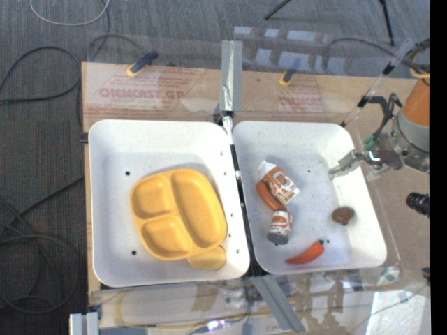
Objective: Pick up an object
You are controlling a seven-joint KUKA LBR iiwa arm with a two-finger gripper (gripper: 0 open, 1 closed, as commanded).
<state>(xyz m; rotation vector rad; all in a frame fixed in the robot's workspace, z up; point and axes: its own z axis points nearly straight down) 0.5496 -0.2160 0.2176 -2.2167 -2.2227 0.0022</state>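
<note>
My pincer (343,165) hangs over the right rim of the right bin (363,253); nothing sits between its fingers, and I cannot tell their spacing.
My arm is cut off at the frame's right. Right bin: torn orange-and-white packet (277,184), small can (279,227), red chili pepper (305,254), brown lump (342,216), hard to identify. Left bin (105,257): yellow divided tray (179,213) partly covers a yellow piece (208,259).

Both bins, the left bin (105,152) and the right bin (314,135), are plain white. A yellow divided tray (178,211) lies in the left one, with a paler yellow piece (208,259) at its near edge. The right one holds an orange-and-white wrapped packet (277,185), a red-and-white small can (279,227), a brown lump (342,216) and a red-orange pepper (306,254). The arm (419,103) shows its orange band.
</note>
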